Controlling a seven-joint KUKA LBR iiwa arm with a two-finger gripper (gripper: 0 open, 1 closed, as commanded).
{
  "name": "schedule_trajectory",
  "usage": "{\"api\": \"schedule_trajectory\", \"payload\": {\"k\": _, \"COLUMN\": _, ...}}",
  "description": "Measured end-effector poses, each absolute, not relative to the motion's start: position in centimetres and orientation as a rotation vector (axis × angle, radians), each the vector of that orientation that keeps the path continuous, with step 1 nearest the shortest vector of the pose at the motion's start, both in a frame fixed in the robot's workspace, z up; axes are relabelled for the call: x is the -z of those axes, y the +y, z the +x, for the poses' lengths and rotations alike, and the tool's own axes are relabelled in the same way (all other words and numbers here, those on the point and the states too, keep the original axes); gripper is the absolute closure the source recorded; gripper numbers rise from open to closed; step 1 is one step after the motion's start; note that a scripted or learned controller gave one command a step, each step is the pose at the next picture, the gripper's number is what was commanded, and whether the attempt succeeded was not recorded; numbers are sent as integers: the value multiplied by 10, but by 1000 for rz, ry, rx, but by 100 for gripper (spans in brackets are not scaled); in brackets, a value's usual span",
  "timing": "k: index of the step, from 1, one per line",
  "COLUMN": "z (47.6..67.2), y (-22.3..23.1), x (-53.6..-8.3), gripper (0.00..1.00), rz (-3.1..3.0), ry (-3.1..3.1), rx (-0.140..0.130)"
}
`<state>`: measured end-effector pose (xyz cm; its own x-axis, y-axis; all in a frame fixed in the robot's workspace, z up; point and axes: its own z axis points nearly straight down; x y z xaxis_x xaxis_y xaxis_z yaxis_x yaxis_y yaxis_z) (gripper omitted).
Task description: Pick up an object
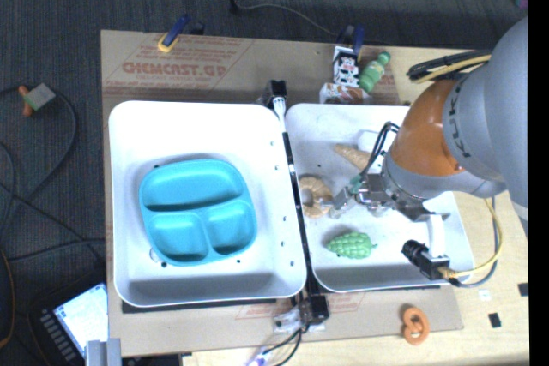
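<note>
Camera view, looking down at a slant: the surface [171,69] is a brown board that carries two shallow white bins side by side. The left bin [120,184] holds a blue divided tray [199,210] with three compartments, lying flat near the bin's centre. The right bin [326,120] holds three loose items. A green knobbly toy [350,245] lies toward the near wall, a tan lumpy item [314,193] lies against the wall shared with the left bin, and a beige cone-shaped piece [350,154] lies toward the far side. The arm [437,141], grey with an orange band, reaches in from the right over the right bin. The gripper [358,195] is positioned between the beige cone-shaped piece and the green knobbly toy, just beside the tan lumpy item. Whether the gripper is apart or together cannot be determined from this angle. On the board beyond the right bin stand a small printed figure [345,69] and a green bottle-shaped toy [373,71]. An orange ring [415,323] lies on the board near the right bin's near corner.
</note>
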<state>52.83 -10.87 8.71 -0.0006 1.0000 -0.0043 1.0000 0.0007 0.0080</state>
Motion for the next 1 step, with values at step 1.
{"api": "schedule_trajectory", "payload": {"k": 1, "z": 500, "y": -111, "x": -139, "gripper": 0, "rz": 2222, "ry": 2221, "rx": 2}}
